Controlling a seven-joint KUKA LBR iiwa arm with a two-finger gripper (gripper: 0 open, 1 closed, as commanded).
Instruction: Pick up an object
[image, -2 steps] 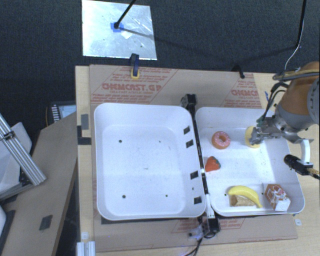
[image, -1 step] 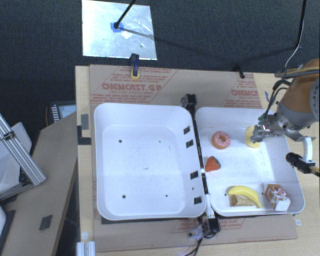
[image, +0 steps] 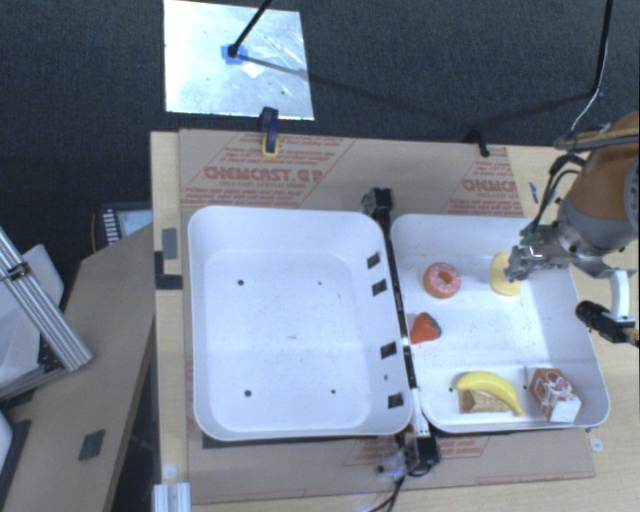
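The end effector (image: 522, 262), grip state unclear to me, sits against the small round yellow object (image: 505, 274), which might roll away.

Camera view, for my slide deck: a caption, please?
Gripper above a yellow object in the right bin, beside a donut.

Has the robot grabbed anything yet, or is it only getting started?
Nothing looks picked up yet. The round pink-iced doughnut, red strawberry, curved yellow banana, tan slice of bread and small red and white carton all lie in the right white bin. The gripper is low over a pale yellow round object at the bin's far side. Gripping and lifting remain.
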